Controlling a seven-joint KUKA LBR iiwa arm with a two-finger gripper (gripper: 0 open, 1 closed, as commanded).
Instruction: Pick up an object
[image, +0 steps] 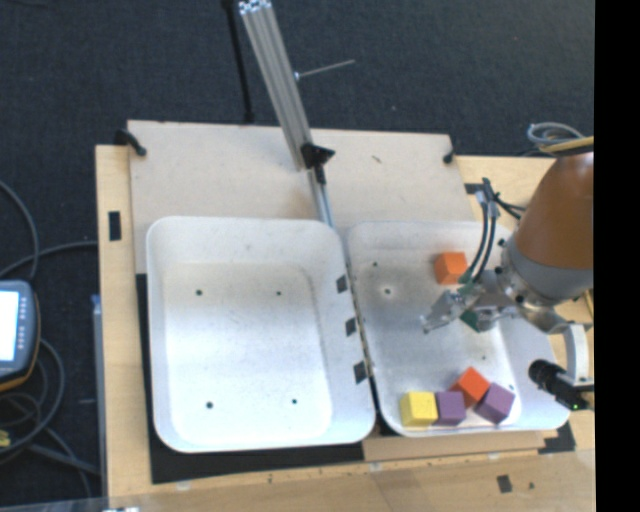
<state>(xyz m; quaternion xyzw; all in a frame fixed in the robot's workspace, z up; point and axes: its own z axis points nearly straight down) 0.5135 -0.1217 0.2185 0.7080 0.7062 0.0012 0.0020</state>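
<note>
- Five small blocks lie in the right bin (400, 250). An orange block (450, 266) sits alone toward its far edge.
- Along the near edge sit a yellow block (419, 407), two purple blocks (450, 407) (495, 402) and a second orange block (472, 383), touching or nearly so.
- The claw (445, 315) hangs over the bin's middle, near the lone orange block; whether it is open or closed cannot be told, and nothing visibly sits in it.
- The blocks look light, rigid and flat-sided, probably easy to pinch across opposite faces. The lone orange one seems the cleanest pick; the clustered ones leave little room.
</note>
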